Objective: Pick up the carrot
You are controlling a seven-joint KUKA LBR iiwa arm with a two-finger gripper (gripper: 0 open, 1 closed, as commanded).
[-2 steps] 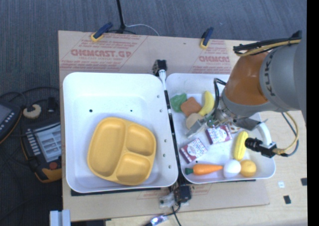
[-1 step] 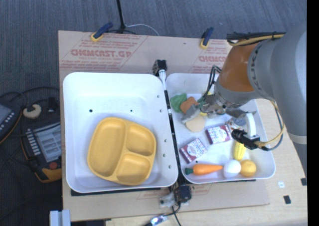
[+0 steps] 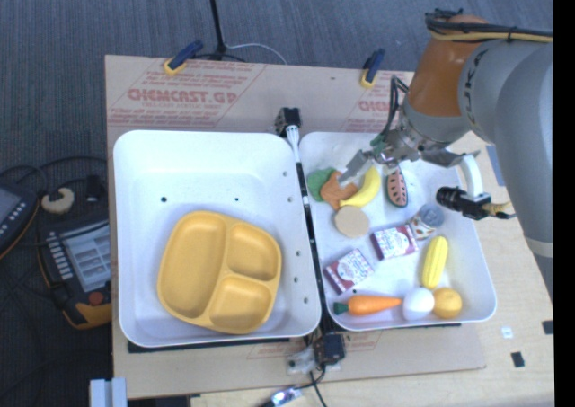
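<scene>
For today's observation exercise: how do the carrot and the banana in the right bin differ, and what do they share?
Colour: the carrot is orange with a green end; the banana is yellow.
Shape: the carrot is straight and tapered; the banana is curved.
Place: the carrot lies along the bin's near edge, beside a white egg; the banana lies at the far end, by the gripper.
Shared: both lie flat in the right bin.

glossy plastic carrot [image 3: 373, 305], matt cardboard base [image 3: 180, 91]

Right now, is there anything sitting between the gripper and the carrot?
Yes. The gripper is at the right bin's far end over the banana, and the carrot lies at the near edge. Between them lie the tan round piece and a red-and-white carton.
</scene>
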